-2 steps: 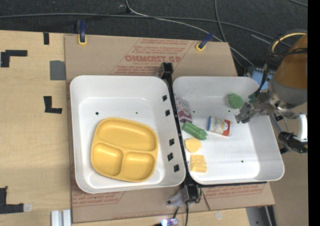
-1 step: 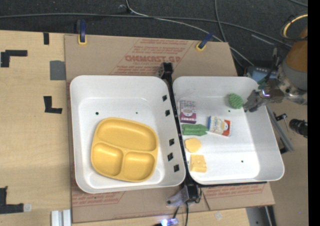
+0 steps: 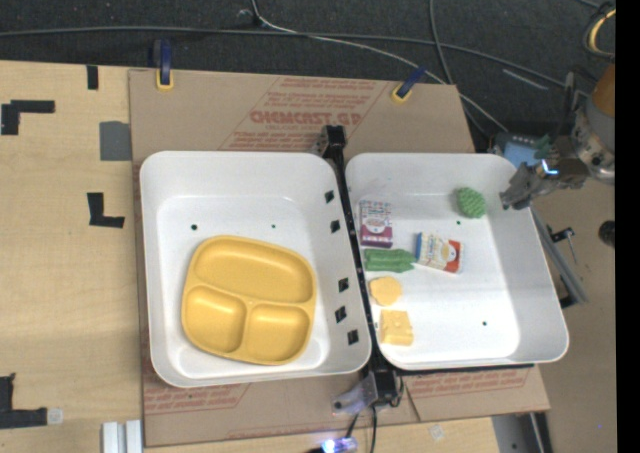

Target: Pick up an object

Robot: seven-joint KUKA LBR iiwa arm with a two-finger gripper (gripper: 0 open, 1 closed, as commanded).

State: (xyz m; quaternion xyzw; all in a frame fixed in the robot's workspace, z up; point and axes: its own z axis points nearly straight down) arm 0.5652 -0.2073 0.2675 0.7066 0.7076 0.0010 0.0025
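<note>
the tool [image 3: 520, 191] hangs at the right bin's [image 3: 520, 326] far right rim; i can't tell its state. nearest is the green lump [image 3: 472, 203], lying apart from the other pieces. best to come straight down, centred over it, clear of the wall.

Six small items [image 3: 412, 253] lie in right bin [image 3: 520, 331].

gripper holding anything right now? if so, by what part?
Nothing is held. The gripper sits at the right bin's upper right edge, with nothing between it. The green object lies apart, just to its left in the bin.
</note>
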